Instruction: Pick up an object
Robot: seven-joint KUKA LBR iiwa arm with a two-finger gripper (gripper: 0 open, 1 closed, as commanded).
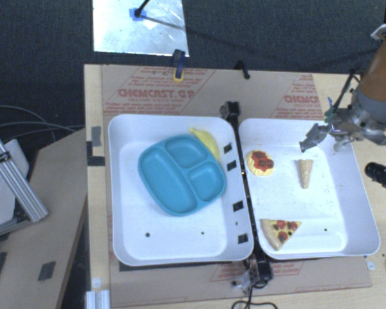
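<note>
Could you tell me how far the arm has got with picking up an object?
Done: nothing looks lifted. The cone, the round pizza and the pizza slice all lie on the floor of the right bin; the blue tray sits in the left bin. In hand: the gripper hangs above the right bin's far side, near the cone, carrying nothing. Left: descend, grasp and lift.

Red "CHEMCAST GP" lettering stands on the brown protective sheet (161, 92) beneath the bins, repeated, partly cut off, near its right corner.
</note>
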